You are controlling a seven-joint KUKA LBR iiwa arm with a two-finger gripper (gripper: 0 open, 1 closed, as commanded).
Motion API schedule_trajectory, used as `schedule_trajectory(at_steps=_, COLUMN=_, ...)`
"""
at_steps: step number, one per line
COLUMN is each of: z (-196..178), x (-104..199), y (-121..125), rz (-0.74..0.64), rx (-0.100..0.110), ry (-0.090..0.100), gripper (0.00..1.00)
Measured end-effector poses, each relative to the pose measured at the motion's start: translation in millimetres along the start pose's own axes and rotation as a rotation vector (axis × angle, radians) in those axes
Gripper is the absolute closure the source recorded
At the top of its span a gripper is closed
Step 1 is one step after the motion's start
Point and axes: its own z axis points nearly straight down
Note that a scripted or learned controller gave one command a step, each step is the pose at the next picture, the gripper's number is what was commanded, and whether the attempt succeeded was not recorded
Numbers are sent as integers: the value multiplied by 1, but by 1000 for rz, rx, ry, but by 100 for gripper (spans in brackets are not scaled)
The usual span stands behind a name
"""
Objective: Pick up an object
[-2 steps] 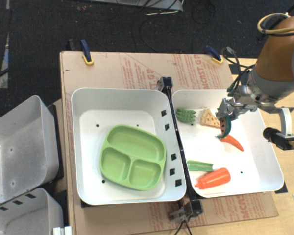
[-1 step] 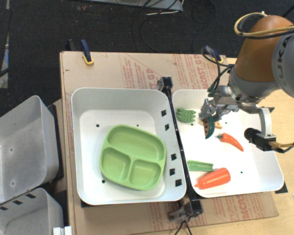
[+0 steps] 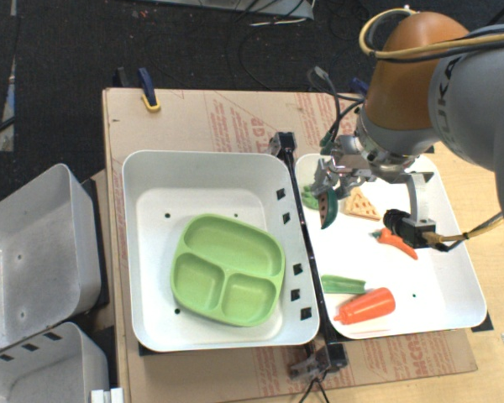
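Observation:
My gripper (image 3: pixel 327 198) hangs over the left part of the right bin (image 3: pixel 454 284), close to the divider between the bins. A small dark green toy piece (image 3: pixel 326 214) sits between its fingers and pokes out below them, so the gripper is shut on it. Just right of the gripper lies a yellow-orange wedge shaped like a pizza slice (image 3: pixel 361 206). A small orange carrot (image 3: pixel 397 243) lies further right. Near the bin's front edge rest a green bean pod (image 3: pixel 343 285) and a larger orange-red vegetable (image 3: pixel 366 306).
The left bin (image 3: pixel 151 183) holds a light green divided plate (image 3: pixel 228 269). More green (image 3: pixel 307 198) shows at the right bin's left wall beside the gripper. The arm's grey and orange body (image 3: pixel 420 65) looms over the right bin's back. Spare white bins (image 3: pixel 29 250) stand at far left.

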Motion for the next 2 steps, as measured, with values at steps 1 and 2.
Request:
schedule_trajectory(at_steps=1, z=15, x=48, y=8, rz=0, rx=3, ry=0, gripper=100)
schedule_trajectory(at_steps=2, z=17, x=93, y=17, rz=0, rx=1, ry=0, gripper=100)
